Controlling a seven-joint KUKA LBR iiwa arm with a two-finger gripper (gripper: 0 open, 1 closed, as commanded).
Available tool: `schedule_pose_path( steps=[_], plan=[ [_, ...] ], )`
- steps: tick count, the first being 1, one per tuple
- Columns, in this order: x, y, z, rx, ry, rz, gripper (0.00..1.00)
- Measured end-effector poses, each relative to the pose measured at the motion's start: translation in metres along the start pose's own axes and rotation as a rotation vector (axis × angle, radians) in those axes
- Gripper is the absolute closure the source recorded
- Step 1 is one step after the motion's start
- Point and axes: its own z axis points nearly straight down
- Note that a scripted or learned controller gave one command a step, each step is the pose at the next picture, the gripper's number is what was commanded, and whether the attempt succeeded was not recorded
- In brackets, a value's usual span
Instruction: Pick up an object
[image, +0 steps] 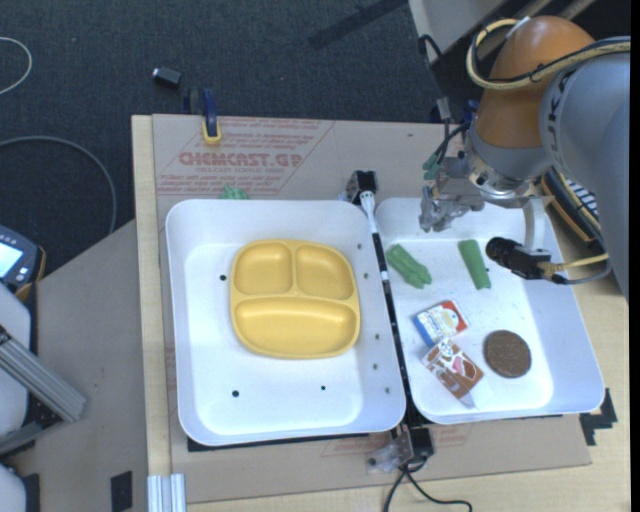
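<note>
Two white bins on a cardboard-topped bench.
The gripper (437, 222) is poised at the right bin's (575, 330) far edge; finger spacing cannot be told; the green pieces (408, 264) lie just below it.

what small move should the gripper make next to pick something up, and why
Probably shift toward the bench's front and descend on the crinkled green piece. The gripper hangs at the right white bin's far edge, holding nothing, and that piece lies nearest it.
</note>
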Motion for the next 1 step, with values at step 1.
schedule_pose_path(
  steps=[1],
  plan=[
    [0.0974, -0.0429, -0.0005, 0.001, -0.001, 0.005, 1.0]
  ],
)
